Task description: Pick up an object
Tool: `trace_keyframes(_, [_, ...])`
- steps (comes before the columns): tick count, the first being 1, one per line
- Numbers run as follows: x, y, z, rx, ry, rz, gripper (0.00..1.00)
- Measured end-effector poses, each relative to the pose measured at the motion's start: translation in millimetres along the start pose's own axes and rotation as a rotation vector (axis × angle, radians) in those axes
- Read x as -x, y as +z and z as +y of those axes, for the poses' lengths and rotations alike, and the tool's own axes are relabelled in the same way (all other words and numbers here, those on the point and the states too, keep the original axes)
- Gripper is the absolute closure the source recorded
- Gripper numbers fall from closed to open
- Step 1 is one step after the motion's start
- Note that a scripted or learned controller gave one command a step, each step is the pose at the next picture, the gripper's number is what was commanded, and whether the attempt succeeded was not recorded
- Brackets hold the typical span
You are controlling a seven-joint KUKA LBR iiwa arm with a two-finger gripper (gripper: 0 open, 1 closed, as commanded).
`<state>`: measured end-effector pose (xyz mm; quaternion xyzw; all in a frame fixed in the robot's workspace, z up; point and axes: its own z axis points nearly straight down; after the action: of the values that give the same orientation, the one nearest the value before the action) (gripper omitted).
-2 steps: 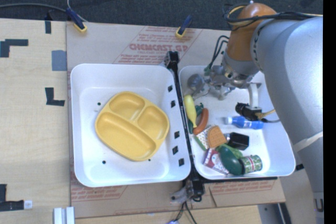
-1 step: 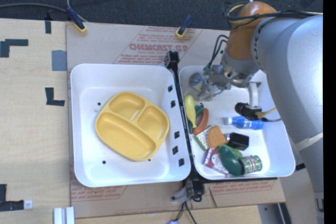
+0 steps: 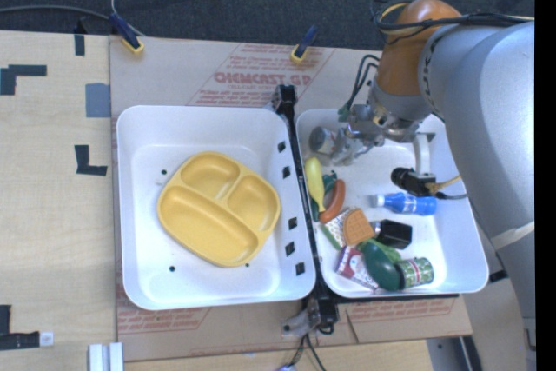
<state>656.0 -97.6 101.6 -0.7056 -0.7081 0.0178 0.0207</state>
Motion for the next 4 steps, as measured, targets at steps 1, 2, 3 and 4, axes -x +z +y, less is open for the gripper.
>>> trace_keyframes(1, [-0.2,-9.2,-0.8,-0.002,-0.001,0.000,1.00])
trace_keyframes(2, [-0.2,-9.1,-0.8,-0.001,-0.001,0.000,0.00])
trace_keyframes(3, [-4.0,16.6,13.0,0.054,0.003,-0.006,0.00])
trace_keyframes(4, [-4.1,6.6,12.6,0.054,0.002,-0.006,1.00])
